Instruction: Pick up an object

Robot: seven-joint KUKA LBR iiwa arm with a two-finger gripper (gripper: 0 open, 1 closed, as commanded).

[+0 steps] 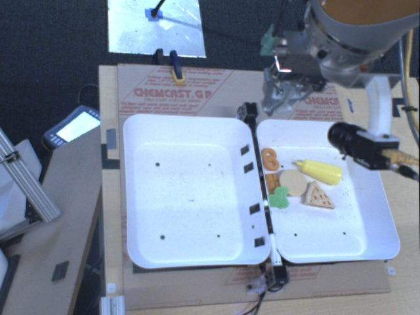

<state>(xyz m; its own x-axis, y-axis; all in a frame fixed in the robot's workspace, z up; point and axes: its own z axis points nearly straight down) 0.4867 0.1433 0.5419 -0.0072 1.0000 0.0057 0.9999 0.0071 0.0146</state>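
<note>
Nearest to the camera is the front rim of the right bin (367,251), so this bin serves as the landmark for all places. Inside it, all near its left wall, lie five small things. Close to the left wall lies an orange pretzel-shaped piece (269,158). Below it, also by the left wall, lies a green piece (279,198). Between them, a little toward the bin's middle, lies a pale flat disc (293,182) — it seems to touch the green piece. On the far side of the disc lies a yellow squash-like toy (319,170), lying on its side. Just beside the disc, toward the front rim, lies a tan triangle like a pizza slice (318,196).

To the left of this bin, edge to edge with it, stands the left bin (138,195). Black clips (254,209) join the two along the shared wall.

Above the far rim of the right bin hangs the gripper (283,97) — it is well apart from the toys. Whether it is spread or closed, I cannot tell.
</note>
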